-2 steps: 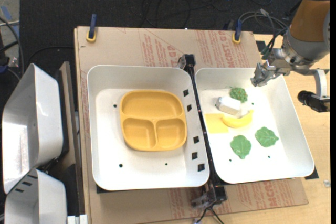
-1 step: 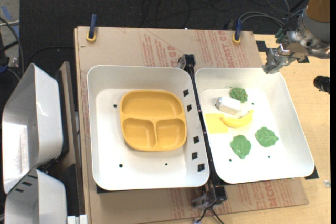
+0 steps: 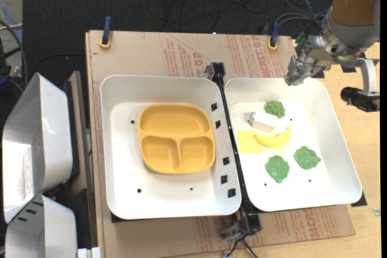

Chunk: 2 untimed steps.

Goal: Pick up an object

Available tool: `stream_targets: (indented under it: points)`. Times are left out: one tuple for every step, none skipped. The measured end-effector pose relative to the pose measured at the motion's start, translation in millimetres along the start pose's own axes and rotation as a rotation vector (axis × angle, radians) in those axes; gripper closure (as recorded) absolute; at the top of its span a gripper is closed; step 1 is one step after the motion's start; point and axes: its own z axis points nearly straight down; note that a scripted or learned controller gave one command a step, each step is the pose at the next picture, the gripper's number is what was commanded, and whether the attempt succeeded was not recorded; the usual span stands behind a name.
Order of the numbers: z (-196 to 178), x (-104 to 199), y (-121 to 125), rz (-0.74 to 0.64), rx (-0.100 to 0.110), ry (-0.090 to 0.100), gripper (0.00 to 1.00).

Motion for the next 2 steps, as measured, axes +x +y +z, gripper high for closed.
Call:
stream_targets:
  points:
    - [19, 54, 14, -0.001, 0.001, 0.0, 1.0]
    - [19, 106, 19, -0.001, 0.0, 0.001, 1.0]
